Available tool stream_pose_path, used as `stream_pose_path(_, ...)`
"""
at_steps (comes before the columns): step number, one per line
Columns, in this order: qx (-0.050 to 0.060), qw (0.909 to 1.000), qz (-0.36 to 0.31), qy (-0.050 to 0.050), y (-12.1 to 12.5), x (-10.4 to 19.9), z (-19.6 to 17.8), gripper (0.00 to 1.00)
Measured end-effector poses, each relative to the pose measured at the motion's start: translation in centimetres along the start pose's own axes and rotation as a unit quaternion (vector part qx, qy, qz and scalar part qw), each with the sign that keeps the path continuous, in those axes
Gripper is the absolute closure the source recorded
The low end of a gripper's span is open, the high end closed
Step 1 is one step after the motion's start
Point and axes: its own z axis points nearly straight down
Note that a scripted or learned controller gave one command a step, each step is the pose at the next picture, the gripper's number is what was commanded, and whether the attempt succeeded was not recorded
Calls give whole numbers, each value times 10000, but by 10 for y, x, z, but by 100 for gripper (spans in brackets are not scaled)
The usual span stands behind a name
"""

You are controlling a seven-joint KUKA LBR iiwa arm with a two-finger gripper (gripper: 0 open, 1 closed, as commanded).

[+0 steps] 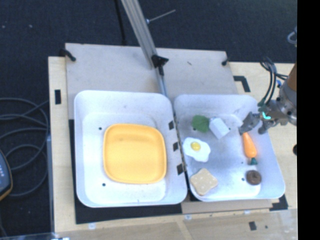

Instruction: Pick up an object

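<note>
you have two shallow white bins side by side on the bench: the left bin point(87, 149) carries a yellow square plate point(134, 153) lying flat near its middle, and the right bin point(272, 179) carries the small pieces. the gripper point(254, 123) sits over the upper right part of the right bin, reaching in from the right edge with cables trailing behind the wrist. its two dark fingers look spread apart, and you can see nothing between them, so read the claw as released and not grasping anything. just below it lies a toy carrot point(249, 145), orange with a green tip pointing toward the near side; whether a fingertip touches its upper end you cannot tell. a brown doughnut point(253, 177) rests near the carrot's lower end. toward the middle of that bin you see a fried egg point(196, 149), with a slice of toast point(203, 181) below it, a green piece point(200, 123) above it, and a white block point(219, 127) just beside the green piece. a grey metal pole point(142, 31) slants across the top of the bench.
</note>
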Motion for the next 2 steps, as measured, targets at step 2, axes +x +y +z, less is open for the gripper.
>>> stream_pose_path(2,22,10000,1,0,3,9,55,0)
